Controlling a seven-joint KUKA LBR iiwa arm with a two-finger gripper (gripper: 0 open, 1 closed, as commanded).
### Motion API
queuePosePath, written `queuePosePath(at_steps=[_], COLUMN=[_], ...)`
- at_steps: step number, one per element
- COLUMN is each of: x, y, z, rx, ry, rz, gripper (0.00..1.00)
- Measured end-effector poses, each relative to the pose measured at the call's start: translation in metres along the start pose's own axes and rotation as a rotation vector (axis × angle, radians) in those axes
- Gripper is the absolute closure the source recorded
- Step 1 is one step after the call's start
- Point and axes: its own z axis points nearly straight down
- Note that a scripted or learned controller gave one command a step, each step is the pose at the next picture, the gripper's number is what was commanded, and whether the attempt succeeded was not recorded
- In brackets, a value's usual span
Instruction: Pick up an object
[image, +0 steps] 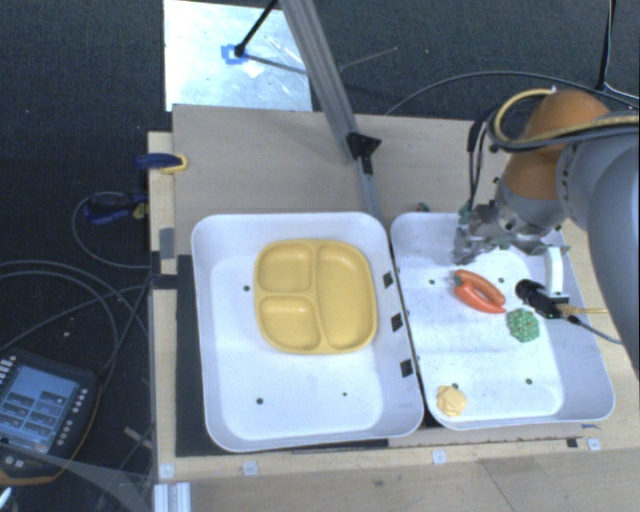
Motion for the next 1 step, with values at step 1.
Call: queuePosePath(at_steps=[1], x=[0.0033], y=[0.0087], z=[-0.0633], rx=[-0.004], ry=[0.0], rz=[-0.006], gripper=[1.0])
